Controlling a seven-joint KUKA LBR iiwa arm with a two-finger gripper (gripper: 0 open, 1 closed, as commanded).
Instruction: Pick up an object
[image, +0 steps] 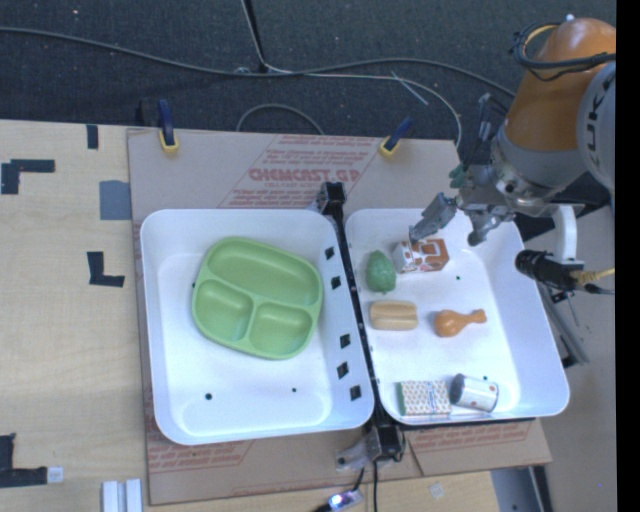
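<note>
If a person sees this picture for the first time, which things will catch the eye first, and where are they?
The large light green divided plastic tray lying in the left white bin stands out most. Next comes the grey arm with its orange band, at the upper right, its gripper above the right white bin, close to a small white and orange carton.

White bins: two, side by side — left bin (165, 300), right bin (520, 330)
Green divided plates: one (258, 297), in the left bin, with three compartments
Green rounded objects: one (380, 271), in the right bin
Tan bun-like objects: one (393, 315)
Orange drumstick-shaped objects: one (458, 321)
Small white-and-orange cartons: one (425, 256)
Flat patterned packets: one (425, 398)
Small cans lying on their side: one (473, 393)
Loose objects in the right bin: six
Clamps on the board's far edge: two (166, 128), (395, 137)
</note>
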